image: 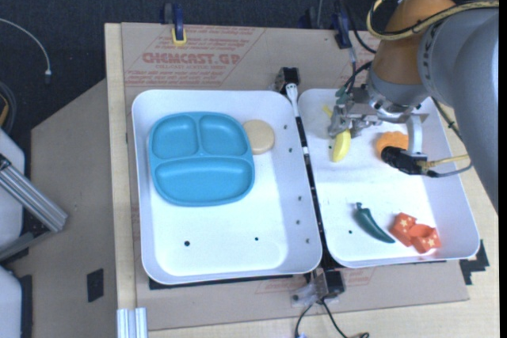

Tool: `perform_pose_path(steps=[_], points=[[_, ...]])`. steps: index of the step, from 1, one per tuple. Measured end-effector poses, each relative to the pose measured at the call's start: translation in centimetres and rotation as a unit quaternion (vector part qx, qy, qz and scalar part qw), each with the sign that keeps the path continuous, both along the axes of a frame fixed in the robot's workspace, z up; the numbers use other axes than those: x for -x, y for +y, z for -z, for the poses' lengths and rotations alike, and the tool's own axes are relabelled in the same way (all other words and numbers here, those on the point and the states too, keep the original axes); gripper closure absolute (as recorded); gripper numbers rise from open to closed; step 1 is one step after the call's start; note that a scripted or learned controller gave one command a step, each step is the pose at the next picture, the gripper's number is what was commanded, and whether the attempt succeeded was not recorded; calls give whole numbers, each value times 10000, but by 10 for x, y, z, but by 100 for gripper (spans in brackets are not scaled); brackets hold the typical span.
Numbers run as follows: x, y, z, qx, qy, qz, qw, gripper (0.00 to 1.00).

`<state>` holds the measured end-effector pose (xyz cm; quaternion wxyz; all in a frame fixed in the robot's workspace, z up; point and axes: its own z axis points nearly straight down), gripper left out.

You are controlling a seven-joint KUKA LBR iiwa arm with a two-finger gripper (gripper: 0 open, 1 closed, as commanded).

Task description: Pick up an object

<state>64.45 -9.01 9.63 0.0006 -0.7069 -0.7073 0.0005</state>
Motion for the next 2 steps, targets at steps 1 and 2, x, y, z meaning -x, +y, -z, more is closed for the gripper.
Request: perform_pose_path(steps=[1,2], points=[[7,-5,-56,9,-39,8,10000,100],[4,-1,-121,8,-51,-5,10000,100]])
